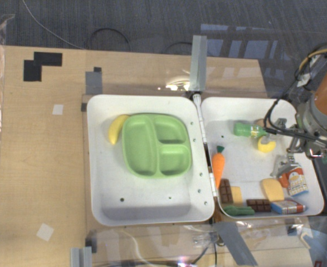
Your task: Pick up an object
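Note:
My gripper (286, 165) hangs low over the right side of the right bin (241, 154), reaching in from the right. Just below it lie an orange and white carton (295, 182) and a yellow wedge (273, 189). Up and to its left sit a yellow ring (266, 144) and a green bottle (247, 129) on its side. A carrot (218, 166) lies along the bin's left wall. I see nothing held in the gripper.
Along the right bin's front edge lie two chocolate bars (225, 191) (258, 205), a green pod (238, 209) and a small blue and red box (287, 207). The left bin (146, 204) holds a green divided plate (155, 145) and a banana (116, 128).

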Controlling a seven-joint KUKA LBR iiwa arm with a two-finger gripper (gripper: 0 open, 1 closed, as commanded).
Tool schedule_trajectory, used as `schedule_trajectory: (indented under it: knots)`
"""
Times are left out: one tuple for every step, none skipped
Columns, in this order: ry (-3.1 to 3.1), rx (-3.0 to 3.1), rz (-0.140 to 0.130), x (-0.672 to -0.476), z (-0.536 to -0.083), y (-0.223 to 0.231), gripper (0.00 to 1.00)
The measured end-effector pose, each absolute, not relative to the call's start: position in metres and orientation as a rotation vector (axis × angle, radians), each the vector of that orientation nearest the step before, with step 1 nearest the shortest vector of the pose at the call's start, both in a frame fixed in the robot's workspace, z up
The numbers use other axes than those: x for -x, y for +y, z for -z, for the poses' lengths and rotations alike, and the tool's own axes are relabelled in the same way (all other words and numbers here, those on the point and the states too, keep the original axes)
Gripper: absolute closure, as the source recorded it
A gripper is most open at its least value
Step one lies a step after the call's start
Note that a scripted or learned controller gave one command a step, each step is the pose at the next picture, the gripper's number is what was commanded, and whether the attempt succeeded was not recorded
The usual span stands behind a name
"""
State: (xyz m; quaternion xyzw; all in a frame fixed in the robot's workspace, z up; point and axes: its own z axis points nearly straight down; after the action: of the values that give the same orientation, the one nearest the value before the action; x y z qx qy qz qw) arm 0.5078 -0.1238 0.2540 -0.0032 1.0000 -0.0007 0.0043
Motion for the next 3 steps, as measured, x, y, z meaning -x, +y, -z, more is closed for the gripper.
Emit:
schedule_trajectory:
  knots:
    - [3.130,0.285,-0.002,-0.519,-0.135,-0.165,0.00]
    - [3.071,0.554,0.012,-0.546,-0.094,-0.204,0.00]
    - [3.062,0.557,0.019,-0.519,-0.095,-0.206,0.00]
